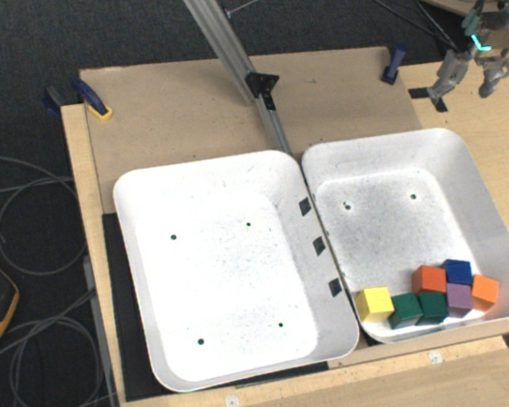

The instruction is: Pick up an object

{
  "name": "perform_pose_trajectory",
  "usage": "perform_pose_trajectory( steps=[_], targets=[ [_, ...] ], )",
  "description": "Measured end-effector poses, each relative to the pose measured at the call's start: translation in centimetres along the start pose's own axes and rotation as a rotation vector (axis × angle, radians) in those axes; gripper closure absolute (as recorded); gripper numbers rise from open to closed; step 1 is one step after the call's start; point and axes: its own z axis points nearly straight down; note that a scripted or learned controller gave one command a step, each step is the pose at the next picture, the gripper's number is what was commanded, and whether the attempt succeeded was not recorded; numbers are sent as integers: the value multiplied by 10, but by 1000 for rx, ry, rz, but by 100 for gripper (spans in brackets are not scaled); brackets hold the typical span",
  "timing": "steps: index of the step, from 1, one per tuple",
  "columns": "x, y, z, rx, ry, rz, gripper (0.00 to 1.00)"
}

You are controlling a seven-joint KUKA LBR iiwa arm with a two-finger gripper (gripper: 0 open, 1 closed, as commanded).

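Two shallow white bins sit side by side on the wooden counter [174,106]. Both are smooth, rounded-corner trays with speckled floors and small dark holes.

The left bin [149,261] shows a bare floor. The right bin [482,202] holds a cluster of small cubes along its near edge: a yellow block [376,302] at the left, two green blocks [418,307] beside it, an orange block [428,278] behind them, then a blue block [457,270], a purple block [459,295] and a second orange block [484,289] at the right. The blocks touch one another.

The tool [475,79] is at the upper right, above the counter's far edge and well apart from the blocks. Its fingers are spread and grasp nothing.

No legible writing is visible.
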Motion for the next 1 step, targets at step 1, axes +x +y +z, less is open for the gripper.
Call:
perform_pose_trajectory(
  steps=[1],
  targets=[
    [0, 1, -2, -3, -2, -1, 0]
  ],
)
